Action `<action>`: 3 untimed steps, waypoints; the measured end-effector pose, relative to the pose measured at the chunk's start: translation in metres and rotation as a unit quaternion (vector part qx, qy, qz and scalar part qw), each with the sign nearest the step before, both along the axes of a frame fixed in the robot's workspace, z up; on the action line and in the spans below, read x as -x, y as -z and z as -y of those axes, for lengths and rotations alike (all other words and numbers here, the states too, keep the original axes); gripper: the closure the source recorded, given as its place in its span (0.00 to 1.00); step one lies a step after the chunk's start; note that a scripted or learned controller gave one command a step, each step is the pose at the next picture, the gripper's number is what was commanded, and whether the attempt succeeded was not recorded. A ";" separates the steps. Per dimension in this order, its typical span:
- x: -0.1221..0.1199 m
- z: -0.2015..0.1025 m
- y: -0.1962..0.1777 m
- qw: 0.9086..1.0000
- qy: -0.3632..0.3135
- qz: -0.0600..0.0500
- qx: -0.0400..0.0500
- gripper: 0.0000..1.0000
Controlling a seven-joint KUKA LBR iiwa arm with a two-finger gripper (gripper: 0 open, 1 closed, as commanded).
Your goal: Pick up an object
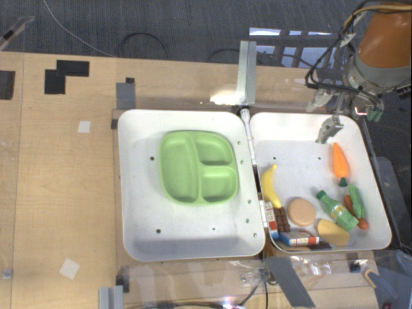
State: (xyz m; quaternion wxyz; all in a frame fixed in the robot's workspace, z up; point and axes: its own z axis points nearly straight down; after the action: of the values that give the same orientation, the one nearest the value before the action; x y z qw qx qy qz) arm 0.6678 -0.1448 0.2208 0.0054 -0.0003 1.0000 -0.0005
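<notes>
The arm (381, 44) hung over the far right corner of the right bin (290, 137), its gripper (328, 130) low above bare white floor at the bin's far end and holding nothing. At this slant it could not be told whether the jaws stood wide or narrow.

The pick appeared to be at its approach stage, with no object yet reached. Everything on offer lay in that bin. A carrot (339, 160) sat along its right side, nearest the gripper but apart from it. A banana (270, 187) lay against its left wall. A crowd filled its near end: a tan disc (301, 212), a green bottle (336, 211), a yellow wedge (333, 232) and a marker (301, 241) along the near wall. Left of the bin, its twin held a green plate (198, 166).

The carrot looked the likeliest target, since it stood clear of the clutter. The next move would call for a short shift toward the bin's near end, then lining the jaws across the carrot's width and dropping squarely over it — a glancing touch could roll it away.
</notes>
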 end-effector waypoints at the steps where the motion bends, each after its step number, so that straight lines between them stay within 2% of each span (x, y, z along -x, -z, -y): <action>1: 0.014 0.042 0.130 1.000 0.026 0.003 0.001 0.00; 2: 0.011 0.039 0.117 1.000 0.021 0.008 0.001 1.00; 3: 0.009 0.050 -0.023 0.999 0.044 0.010 0.002 1.00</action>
State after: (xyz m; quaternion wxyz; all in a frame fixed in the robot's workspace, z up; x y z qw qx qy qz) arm 0.6587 -0.1944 0.2438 0.0153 0.0434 0.9989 -0.0030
